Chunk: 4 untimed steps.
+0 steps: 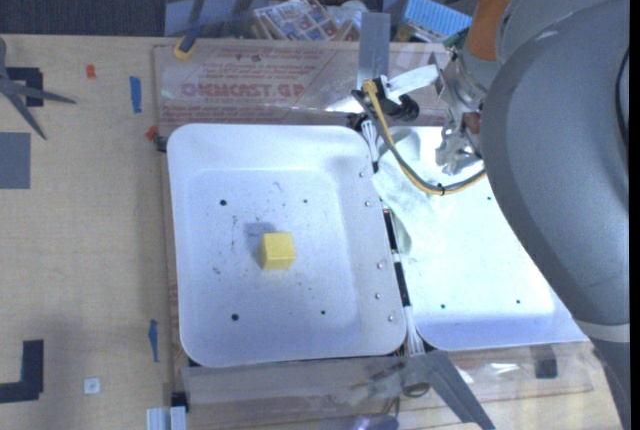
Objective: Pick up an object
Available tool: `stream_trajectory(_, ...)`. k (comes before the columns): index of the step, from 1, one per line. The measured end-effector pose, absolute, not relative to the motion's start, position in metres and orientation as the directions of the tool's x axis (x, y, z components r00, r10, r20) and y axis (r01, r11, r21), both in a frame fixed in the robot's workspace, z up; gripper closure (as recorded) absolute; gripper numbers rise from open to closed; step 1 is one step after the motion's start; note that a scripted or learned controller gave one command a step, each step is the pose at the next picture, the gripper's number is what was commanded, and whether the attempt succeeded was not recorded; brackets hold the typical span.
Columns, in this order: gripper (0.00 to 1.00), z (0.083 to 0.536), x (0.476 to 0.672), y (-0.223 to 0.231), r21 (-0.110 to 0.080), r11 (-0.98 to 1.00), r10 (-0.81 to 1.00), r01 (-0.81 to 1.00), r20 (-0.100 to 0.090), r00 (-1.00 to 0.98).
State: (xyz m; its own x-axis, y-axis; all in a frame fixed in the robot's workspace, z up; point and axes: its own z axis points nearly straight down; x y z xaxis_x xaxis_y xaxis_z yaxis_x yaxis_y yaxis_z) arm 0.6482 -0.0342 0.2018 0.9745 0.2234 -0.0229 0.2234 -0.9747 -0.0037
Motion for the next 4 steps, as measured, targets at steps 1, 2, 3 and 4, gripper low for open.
stream_trajectory(1, 1.0, 0.181, 0.62, -0.081, -0.006, -0.882, 0.471, 0.471, -0.01, 0.882)
stream_trajectory(2, 1.0, 0.183, 0.653, -0.032, -0.004, -0.745, 0.667, 0.667, -0.006, 0.745)
stream_trajectory(3, 1.0, 0.181, 0.653, -0.017, -0.001, -0.981, 0.195, 0.195, -0.005, 0.981)
stream_trajectory(4, 1.0, 0.284, 0.63, 0.034, 0.001, -0.98, 0.197, 0.197, -0.005, 0.98)
